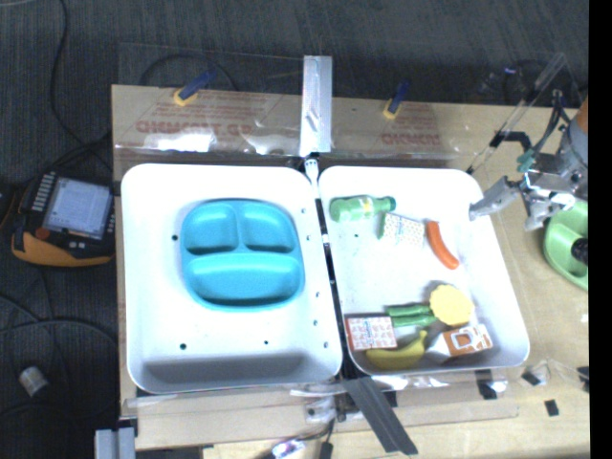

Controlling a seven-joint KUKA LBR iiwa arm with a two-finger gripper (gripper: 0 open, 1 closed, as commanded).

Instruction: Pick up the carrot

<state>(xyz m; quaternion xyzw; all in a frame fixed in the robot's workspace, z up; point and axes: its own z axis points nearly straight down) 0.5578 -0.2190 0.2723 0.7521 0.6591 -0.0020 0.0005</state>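
Banana seen nearest camera, well below-left of gripper. Carrot located just below-left of gripper, apart; long axis slanted toward gripper. Whether gripper is spread or pressed together cannot be told.

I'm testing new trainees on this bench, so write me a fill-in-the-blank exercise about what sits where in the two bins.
1. The carrot lies in the ____ bin.
2. The sectioned plate in the other bin is ____ in colour.
3. The green bottle lies on its ____.
4. The banana rests near the right bin's ____ edge.

Missing words: right; blue; side; front (near)
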